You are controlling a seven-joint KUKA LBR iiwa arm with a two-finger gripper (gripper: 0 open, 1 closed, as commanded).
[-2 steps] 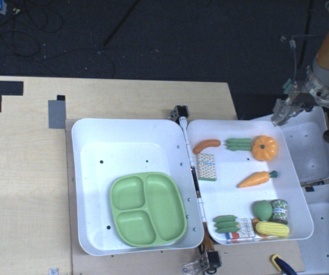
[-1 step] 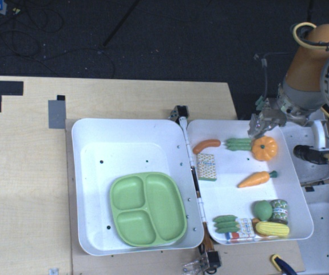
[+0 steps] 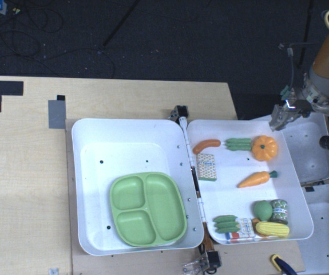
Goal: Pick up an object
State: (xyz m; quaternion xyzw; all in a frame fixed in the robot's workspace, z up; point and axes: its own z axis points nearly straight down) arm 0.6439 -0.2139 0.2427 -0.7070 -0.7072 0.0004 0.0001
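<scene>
**Listener:** Start with what lies nearest the camera.

**Arm:** Two shallow white bins sit side by side on a pale bench; the left bin holds a green divided plate at its near end; the right bin holds toy food. Along its near edge lie a yellow corn cob, a green ball, a small printed can and a pair of green pods on a flat packet.

**Listener:** And further back?

**Arm:** Mid-bin, an orange carrot lies slanted, its leafy tip up and to the right; a small patterned packet sits near the divider. At the far end, from left to right: a brown sausage, a green bean bundle and an orange pumpkin.

**Listener:** Where is your hand?

**Arm:** My gripper hangs at the bin's far right corner, just past the rim; I cannot tell how wide it stands, and I see nothing in it.

**Listener:** What is closest to it?

**Arm:** The pumpkin; it sits just toward the camera and slightly left of my hand. It is round, so no long axis governs the approach; I judge a short move inward and down would reach it. The carrot is further off, and would want me turned across its slant.
</scene>
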